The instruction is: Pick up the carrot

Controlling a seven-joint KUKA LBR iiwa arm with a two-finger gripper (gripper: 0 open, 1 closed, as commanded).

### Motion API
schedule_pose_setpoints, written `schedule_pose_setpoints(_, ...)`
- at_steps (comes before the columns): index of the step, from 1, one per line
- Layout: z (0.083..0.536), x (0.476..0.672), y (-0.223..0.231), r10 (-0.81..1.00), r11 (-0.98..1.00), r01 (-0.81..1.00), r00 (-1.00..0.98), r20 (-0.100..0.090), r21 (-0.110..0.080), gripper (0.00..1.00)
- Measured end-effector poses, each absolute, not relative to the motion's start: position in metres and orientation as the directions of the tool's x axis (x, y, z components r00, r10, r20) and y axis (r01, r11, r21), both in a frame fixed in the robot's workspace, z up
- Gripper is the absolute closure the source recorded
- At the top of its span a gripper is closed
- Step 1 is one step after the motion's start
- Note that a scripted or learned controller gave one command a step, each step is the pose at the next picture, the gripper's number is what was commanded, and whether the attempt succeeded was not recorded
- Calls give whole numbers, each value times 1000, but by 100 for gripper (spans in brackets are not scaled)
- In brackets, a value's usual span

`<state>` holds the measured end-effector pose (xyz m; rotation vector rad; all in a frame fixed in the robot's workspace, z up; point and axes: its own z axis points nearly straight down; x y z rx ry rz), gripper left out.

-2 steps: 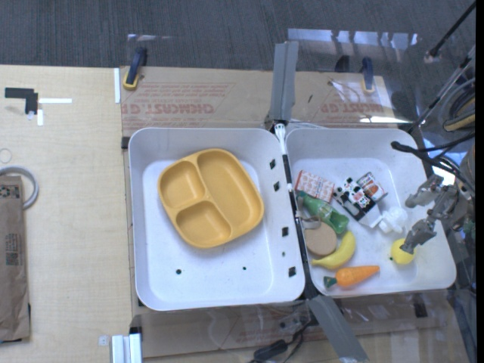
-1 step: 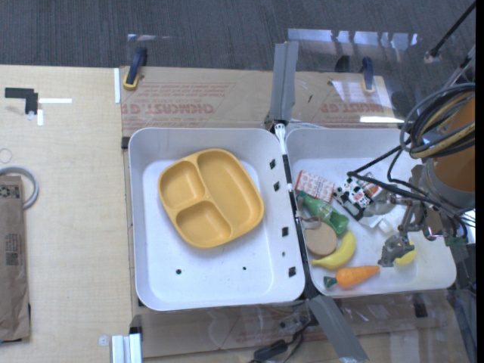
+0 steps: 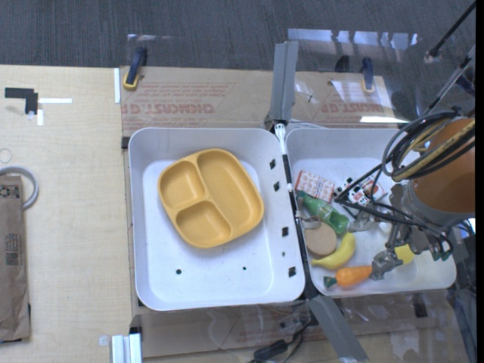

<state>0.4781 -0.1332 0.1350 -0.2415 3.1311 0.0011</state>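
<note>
Carrot just left of gripper, touching; grip state unclear.

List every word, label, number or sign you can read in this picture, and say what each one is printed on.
"CHEMCAST GP", red, seen upside down on the brown cardboard sheet behind the left white bin.
Same red print on the cardboard under the clear cover behind the right white bin: too glared to read.
Brown paper bag at the left edge: dark print, too small.
Red-and-white packet in the right bin: blurred.
</note>
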Motion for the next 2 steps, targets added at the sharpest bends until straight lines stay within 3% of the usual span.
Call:
schedule_pose_setpoints(1, 192, 487, -64, -231, 973, -231, -973, -3, 0, 0)
schedule_pose_setpoints(2, 192, 487, -65, -231, 973, -231, -973, -3, 0, 0)
